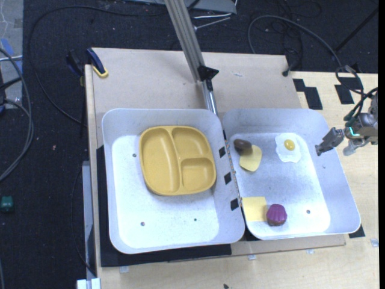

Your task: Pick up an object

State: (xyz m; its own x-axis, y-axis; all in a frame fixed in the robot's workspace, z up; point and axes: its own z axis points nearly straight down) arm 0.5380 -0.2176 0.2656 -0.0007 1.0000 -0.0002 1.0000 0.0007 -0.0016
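Fried egg (288, 148) lies nearest, just left of the hand (329, 141) at the right bin's (337, 188) rim. Hand carries nothing; its opening is unclear.

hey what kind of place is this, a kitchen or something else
Probably a robotics lab, not a kitchen: toy food like a fried egg lies in a white bin on a bench, with loose cables on the floor.

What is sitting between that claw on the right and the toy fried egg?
Nothing visible. The gripper hangs over the right bin's right rim, and only bare bin floor lies between it and the fried egg.
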